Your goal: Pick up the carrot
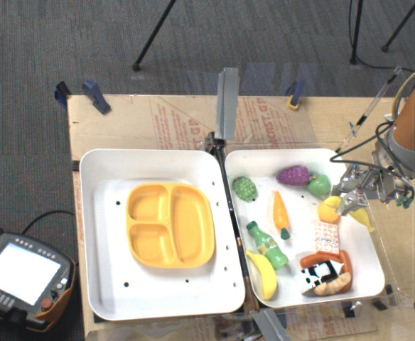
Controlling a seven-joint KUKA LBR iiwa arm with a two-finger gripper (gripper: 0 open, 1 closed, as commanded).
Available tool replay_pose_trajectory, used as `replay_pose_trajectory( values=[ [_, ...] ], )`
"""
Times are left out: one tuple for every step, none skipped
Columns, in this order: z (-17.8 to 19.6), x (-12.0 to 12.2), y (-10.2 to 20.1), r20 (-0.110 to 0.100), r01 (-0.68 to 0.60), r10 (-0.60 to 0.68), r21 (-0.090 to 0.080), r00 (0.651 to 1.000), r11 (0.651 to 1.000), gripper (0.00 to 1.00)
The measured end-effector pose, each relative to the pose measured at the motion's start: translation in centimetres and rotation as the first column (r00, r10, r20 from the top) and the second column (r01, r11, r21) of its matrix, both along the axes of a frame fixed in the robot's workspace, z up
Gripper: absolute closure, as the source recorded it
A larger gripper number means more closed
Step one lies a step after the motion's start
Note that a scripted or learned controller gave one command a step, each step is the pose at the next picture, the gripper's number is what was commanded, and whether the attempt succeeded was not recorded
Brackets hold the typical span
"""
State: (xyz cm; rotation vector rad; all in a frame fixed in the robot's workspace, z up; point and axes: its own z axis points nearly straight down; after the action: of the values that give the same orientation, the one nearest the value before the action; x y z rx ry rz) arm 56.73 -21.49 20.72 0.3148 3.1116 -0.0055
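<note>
Camera view: the pincer (354,199) hangs over the right bin's (303,298) right rim, above a yellow toy (330,209); whether its 2 prongs stand apart or together, I cannot tell. The carrot (281,214) lies flat in that bin, well left of the pincer, beside a green bottle (267,246).

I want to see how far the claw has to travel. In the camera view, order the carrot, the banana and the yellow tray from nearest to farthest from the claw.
Measured from the claw at the right bin's right edge:
1. Carrot, middle of the right bin.
2. Banana, that bin's lower left corner.
3. Yellow tray, in the left bin.
</note>
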Motion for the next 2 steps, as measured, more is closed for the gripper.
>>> replay_pose_trajectory(
  values=[
    [-12.25,0.13,9.54,-0.018,0.116,-0.116,0.009,0.993,0.993,1.0],
    [-12.02,0.21,9.22,-0.013,0.119,-0.119,0.007,0.993,0.993,0.0]
  ],
)
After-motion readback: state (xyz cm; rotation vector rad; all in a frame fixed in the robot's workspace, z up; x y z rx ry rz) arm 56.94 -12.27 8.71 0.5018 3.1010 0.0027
